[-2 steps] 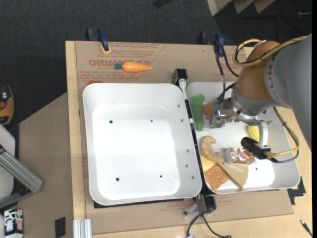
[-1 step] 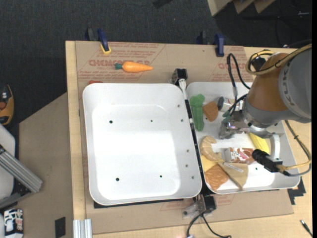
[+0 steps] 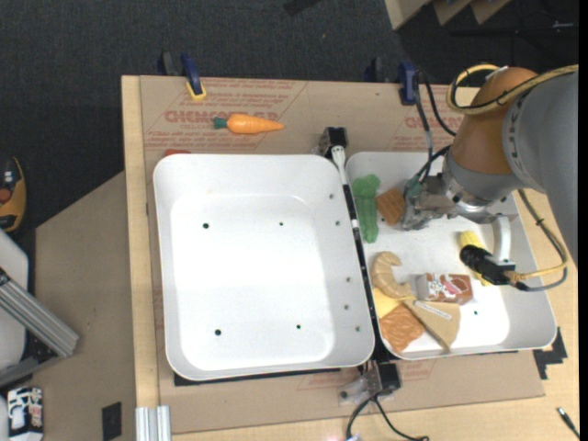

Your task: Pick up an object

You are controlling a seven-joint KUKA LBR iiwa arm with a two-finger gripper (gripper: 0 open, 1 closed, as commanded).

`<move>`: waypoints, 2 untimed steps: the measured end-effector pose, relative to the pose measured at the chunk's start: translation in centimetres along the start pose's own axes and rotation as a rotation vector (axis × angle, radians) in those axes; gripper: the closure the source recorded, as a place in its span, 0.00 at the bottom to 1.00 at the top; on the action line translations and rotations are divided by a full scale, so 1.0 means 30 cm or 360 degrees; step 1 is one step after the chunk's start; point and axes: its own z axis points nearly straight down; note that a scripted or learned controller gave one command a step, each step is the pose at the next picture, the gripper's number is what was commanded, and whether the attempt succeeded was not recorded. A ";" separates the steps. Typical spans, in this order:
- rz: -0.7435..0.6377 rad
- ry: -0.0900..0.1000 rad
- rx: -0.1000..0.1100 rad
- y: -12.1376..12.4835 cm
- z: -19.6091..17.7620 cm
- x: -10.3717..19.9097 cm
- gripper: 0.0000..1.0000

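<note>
One green cucumber (image 3: 367, 208), lengthwise near-to-far.

Gripper (image 3: 421, 211) fingertips hidden behind wrist.

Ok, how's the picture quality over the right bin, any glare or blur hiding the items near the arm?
Camera view: soft and slightly grainy overall. The left bin glares bright white, washing out its floor. The right bin is evenly lit; the green item and cracker read clearly. The gripper is dark and shadowed under the wrist, detail lost.
</note>
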 end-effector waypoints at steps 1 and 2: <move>0.0005 0.0007 0.0017 -0.298 -0.017 0.066 1.00; -0.0003 -0.0001 -0.0032 -0.404 -0.018 0.085 1.00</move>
